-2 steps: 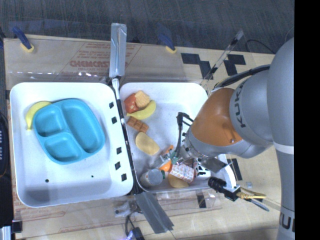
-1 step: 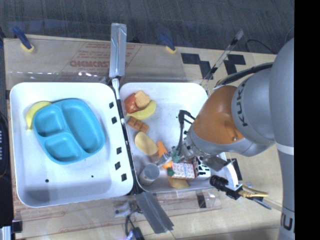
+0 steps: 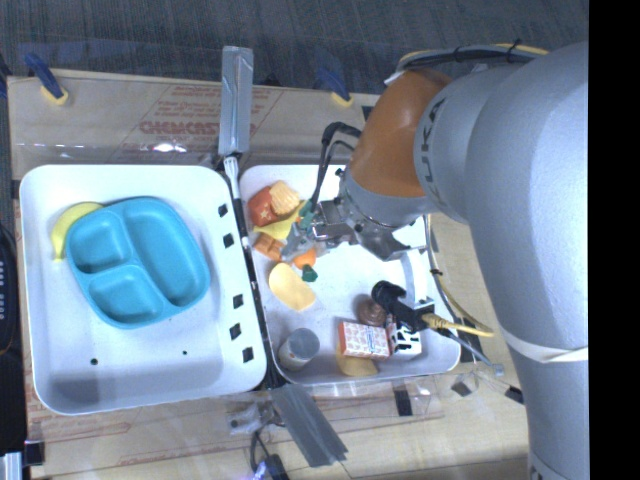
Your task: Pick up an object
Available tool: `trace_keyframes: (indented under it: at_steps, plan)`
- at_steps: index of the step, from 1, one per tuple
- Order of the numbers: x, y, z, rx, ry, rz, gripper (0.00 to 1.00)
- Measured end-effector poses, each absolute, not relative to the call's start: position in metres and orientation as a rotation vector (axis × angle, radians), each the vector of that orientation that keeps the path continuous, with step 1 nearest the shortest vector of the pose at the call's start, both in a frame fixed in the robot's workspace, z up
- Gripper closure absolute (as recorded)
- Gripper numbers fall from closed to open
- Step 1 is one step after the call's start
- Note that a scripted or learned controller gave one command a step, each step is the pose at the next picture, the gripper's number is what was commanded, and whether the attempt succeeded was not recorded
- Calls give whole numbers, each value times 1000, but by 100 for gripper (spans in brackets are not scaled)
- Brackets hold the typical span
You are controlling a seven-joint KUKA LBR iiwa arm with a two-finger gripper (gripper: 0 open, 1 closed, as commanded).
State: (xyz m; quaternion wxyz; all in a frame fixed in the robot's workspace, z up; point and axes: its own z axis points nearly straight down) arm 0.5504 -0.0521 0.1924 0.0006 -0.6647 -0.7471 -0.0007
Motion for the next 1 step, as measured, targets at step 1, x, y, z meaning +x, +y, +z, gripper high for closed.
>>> trace_keyframes:
  at_steps: [1]
  plan:
    - [487,-73,205,-1974,-2441,2,100]
